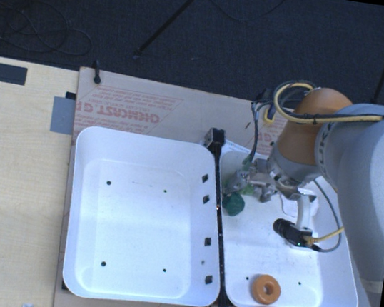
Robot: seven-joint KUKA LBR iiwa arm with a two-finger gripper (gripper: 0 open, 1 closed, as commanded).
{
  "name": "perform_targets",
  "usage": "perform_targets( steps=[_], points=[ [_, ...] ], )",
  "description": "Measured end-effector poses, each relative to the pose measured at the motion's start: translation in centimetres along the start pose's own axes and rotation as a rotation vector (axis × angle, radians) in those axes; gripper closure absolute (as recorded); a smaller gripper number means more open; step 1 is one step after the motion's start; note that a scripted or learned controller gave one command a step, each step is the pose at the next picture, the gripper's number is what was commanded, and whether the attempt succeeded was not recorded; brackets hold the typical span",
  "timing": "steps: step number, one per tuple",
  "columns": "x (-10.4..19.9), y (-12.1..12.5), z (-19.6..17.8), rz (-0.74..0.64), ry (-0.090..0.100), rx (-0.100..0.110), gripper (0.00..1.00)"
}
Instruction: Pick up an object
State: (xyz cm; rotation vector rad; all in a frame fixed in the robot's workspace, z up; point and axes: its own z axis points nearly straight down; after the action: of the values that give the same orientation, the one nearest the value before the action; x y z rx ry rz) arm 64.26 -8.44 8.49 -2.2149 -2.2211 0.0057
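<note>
Dark carpet with trailing cables fills the upper part of the frame; below it a pale wooden bench (7, 178) carries a sheet of cardboard (148, 110) on which two shallow white bins are set side by side, joined by a black clip strip (214, 218) along the shared edge.

The left bin (95, 152), at centre frame, is noted with small dark dots on its floor. The right bin (342, 299) holds two candidates. A dark green rounded object (233, 205) lies at the upper left of that bin, just beside the divider. An orange ring (266, 289) lies flat near the lower edge of the same bin, well apart from the green piece.

The arm (364, 162) is seen entering from the right, its orange band (311, 121) above the wrist. The gripper (250, 187) is placed low over the upper left of the right bin, immediately above and right of the green object. Whether contact is made cannot be resolved; nothing is seen between the fingers, and whether the jaws are released or clenched cannot be told.

Judgement: the green object is taken as the target, with the grasp approach under way and no lift achieved.

For a sound attempt:
- the tool should be centred over the green piece, not offset toward the upper right;
- clearance from the bin wall and clip strip should be checked, since one finger must pass on that side;
- closure should be made low on the rounded body, as a high pinch is likely to squeeze it out;
- the lift should be straight and slow.
</note>
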Motion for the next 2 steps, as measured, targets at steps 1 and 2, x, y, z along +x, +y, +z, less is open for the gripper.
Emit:
perform_targets(
  steps=[1, 2],
  points=[
    [-0.16, 0.01, -1.24, 0.001, -0.001, 0.001, 1.0],
    [-0.16, 0.0, -1.2, 0.001, -0.001, 0.002, 0.0]
  ],
)
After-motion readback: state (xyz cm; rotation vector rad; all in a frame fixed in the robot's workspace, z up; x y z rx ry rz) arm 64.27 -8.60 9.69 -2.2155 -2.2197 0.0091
